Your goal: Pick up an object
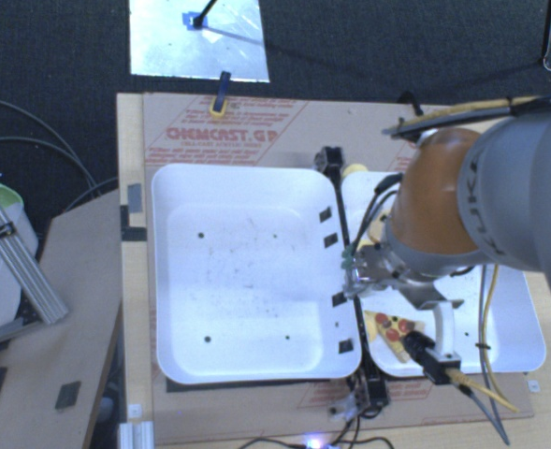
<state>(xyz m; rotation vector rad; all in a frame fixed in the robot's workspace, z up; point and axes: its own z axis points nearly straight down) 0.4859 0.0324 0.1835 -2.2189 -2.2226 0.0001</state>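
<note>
Reaching in from the right of the frame, the arm (500, 195) covers the right bin (523, 340), where a pizza-slice toy (394, 328) lies at lower centre; gripper state cannot be told.

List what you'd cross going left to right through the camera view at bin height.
Aluminium rail → left white bin → row of black clips between the bins → arm's orange band above the right white bin. The red and yellow item lies in the right bin, under the arm.
</note>
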